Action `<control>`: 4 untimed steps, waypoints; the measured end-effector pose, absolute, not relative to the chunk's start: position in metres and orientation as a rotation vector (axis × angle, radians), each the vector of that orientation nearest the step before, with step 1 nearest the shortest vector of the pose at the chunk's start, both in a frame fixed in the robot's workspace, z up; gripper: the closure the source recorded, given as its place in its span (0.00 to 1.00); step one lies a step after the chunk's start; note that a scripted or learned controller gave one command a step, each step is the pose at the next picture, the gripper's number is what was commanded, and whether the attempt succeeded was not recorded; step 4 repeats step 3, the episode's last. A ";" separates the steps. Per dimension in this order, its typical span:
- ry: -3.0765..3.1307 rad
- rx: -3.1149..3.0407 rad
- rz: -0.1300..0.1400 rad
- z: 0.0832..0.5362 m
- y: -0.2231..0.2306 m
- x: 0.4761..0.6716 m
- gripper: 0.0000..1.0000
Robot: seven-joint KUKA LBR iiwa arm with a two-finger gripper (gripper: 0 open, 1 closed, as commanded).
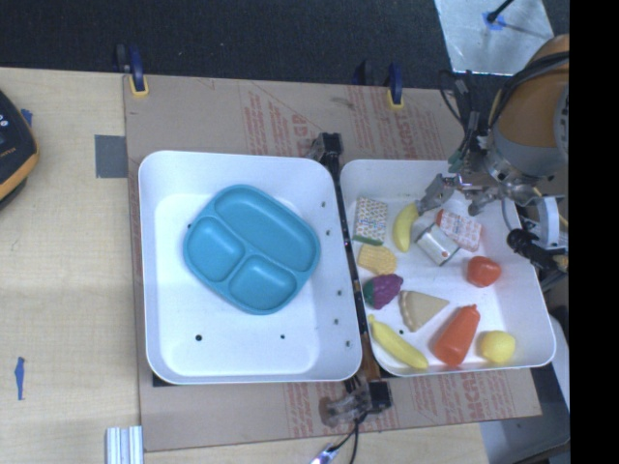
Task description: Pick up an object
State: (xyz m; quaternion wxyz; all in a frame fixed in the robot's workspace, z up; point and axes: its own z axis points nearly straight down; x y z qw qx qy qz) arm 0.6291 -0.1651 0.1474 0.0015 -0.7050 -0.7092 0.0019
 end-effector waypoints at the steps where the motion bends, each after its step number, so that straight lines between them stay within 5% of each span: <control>1: -2.233 -2.217 -0.002 0.096 -0.131 0.633 0.00; 2: -2.225 -2.215 0.003 0.092 -0.114 0.656 0.00; 3: -2.227 -2.210 0.008 0.102 -0.115 0.656 1.00; 4: -2.227 -2.210 0.008 0.102 -0.115 0.656 1.00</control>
